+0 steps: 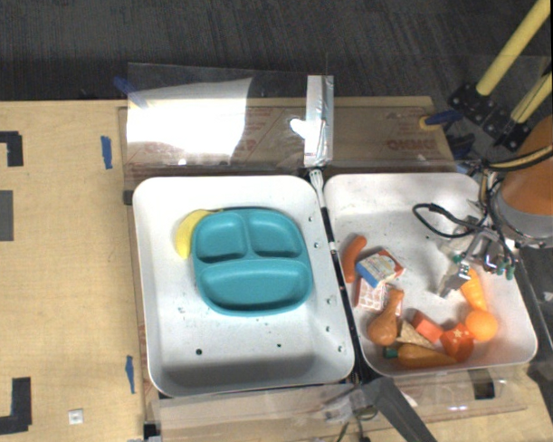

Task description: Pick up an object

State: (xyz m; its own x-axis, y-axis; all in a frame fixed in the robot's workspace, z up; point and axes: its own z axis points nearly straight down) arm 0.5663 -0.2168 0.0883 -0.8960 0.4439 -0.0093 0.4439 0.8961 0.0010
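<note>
In the right bin (411, 194) lies a heap of toy food. An orange sausage-like piece (353, 255) lies by the bin's left wall, with a small blue, white and red box (379, 267) beside it. A tan drumstick (383, 327), a red piece (456, 342) and an orange ball (480, 325) lie along the front. My gripper (458, 278) hangs low over the right half of this bin. It sits just left of an orange carrot-like piece (475, 293), very near or touching it. I see nothing lifted.
The left bin (160, 265) holds a teal divided plate (252, 260) with a yellow item (186, 230) peeking out at its left. The arm's orange band (534, 193) and black cables (439, 221) hang over the right bin's far right. A clear plastic sheet (219, 127) lies behind the bins.
</note>
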